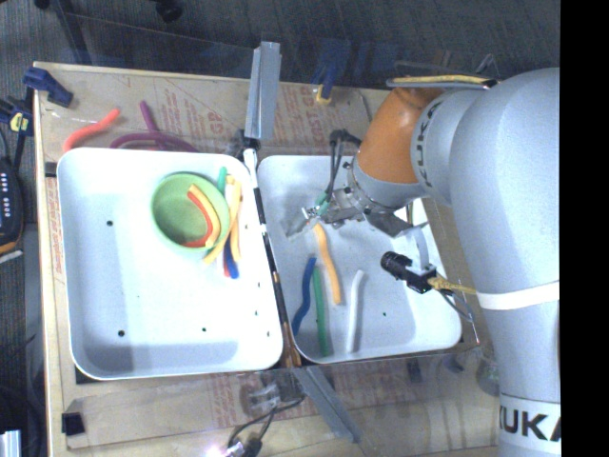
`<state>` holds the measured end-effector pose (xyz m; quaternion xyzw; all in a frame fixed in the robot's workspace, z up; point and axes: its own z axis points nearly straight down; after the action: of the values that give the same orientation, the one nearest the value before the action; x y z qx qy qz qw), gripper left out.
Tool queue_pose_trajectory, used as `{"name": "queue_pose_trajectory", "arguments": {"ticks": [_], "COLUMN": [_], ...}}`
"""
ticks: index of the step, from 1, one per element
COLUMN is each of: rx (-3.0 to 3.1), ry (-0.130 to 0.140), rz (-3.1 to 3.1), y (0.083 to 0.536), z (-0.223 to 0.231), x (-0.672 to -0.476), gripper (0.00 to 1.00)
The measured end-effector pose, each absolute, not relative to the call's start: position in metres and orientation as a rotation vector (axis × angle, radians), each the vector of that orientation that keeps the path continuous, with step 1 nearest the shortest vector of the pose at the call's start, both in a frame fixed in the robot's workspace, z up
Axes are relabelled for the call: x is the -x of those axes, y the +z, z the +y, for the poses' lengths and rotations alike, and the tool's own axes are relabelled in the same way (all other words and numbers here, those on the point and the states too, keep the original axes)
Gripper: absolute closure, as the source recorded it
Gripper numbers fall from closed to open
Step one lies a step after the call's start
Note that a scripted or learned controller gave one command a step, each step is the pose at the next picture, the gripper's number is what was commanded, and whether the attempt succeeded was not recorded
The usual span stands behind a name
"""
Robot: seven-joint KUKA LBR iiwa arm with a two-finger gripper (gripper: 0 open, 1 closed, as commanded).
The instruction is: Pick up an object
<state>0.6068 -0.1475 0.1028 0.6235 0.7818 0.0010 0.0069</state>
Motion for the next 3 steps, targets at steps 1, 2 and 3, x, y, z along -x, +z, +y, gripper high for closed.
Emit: {"name": "queue_pose_trajectory", "arguments": {"ticks": [1,2,3], "rx": [-1.942,-1.816,-1.816], "ry": [0.006,0.001,0.001], "rz": [2.440,2.563,2.564], "y": [0.113,0.201,0.201], "z": [-0.147,-0.121,-0.121], "x": [-0.608,-0.657,-0.657], "gripper": [1.00,1.00,0.00]}}
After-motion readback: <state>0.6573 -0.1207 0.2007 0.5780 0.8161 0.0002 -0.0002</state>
